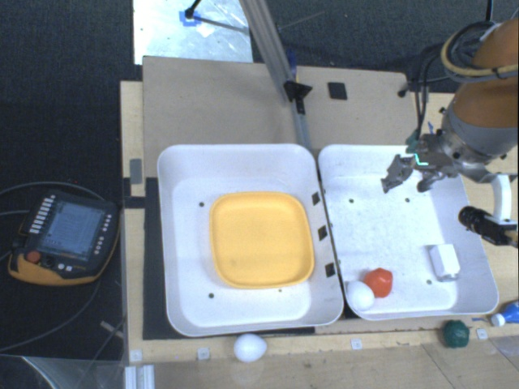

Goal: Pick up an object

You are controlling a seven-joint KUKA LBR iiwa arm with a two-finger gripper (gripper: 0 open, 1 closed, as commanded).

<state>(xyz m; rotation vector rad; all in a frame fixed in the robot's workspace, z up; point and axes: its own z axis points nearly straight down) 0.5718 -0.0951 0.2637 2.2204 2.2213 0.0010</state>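
Nothing has been picked up yet. The gripper (pixel 410 178) is seen at the upper right of the frame, above the right bin (pixel 389 217), its fingers spread apart with nothing between them. Candidates (a red object (pixel 379 281), a white ball (pixel 360 296), a white block (pixel 444 260)) lie along the bin's lower edge; descent and grasp are judged to remain.

Robotics lab, teach pendant (pixel 63 244) on dark carpet (pixel 57 79), test bench (pixel 219 104)

The arm (pixel 486 96) runs off the frame's right edge; a blue thing (pixel 507 316) at lower right is cut off too.
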